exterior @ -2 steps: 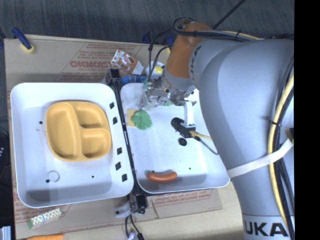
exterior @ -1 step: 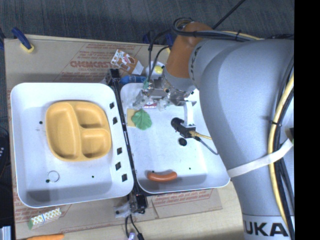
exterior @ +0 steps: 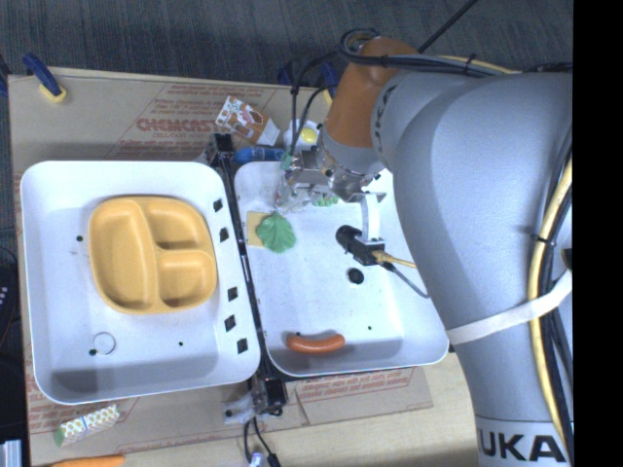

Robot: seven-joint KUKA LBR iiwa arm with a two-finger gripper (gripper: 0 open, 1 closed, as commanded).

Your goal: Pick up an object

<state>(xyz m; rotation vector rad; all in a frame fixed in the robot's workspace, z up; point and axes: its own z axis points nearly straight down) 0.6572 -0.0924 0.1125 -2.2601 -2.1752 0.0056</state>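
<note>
Left bin [exterior: 39,261] holds yellow tray [exterior: 151,253]; right bin [exterior: 409,343], sausage [exterior: 314,341].

Robot lab: KUKA arm [exterior: 487,212], white bins [exterior: 39,261] on bench.

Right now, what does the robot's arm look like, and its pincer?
The arm is bulky, rounded and glossy grey, with an orange band above the wrist and black "KUKA" lettering near its base. Black cables run to the wrist, and a white strap crosses the body. The pincer is small, metallic and silvery.
</note>
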